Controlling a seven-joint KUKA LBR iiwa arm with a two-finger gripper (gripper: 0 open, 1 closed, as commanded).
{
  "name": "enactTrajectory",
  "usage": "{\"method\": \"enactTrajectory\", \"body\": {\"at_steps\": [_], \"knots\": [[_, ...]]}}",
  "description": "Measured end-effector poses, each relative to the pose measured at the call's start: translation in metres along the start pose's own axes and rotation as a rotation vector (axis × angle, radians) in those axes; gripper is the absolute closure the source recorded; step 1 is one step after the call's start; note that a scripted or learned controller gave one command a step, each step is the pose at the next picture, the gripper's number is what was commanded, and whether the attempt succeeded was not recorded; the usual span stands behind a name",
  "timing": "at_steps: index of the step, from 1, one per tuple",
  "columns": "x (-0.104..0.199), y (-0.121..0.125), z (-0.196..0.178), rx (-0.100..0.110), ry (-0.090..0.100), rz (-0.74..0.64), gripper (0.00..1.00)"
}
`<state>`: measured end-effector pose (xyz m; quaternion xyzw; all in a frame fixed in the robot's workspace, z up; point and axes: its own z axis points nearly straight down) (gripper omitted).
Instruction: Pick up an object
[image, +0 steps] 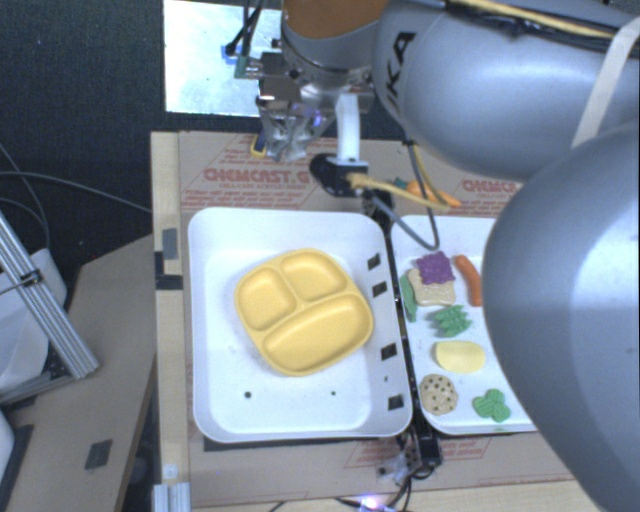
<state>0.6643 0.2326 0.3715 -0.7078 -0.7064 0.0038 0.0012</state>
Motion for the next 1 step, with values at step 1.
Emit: {"method": "enactTrajectory", "body": {"at_steps": [1], "knots": [[0.0022, -0.087, 0.076, 0.005, 0.001, -0.005, 1.0]]}}
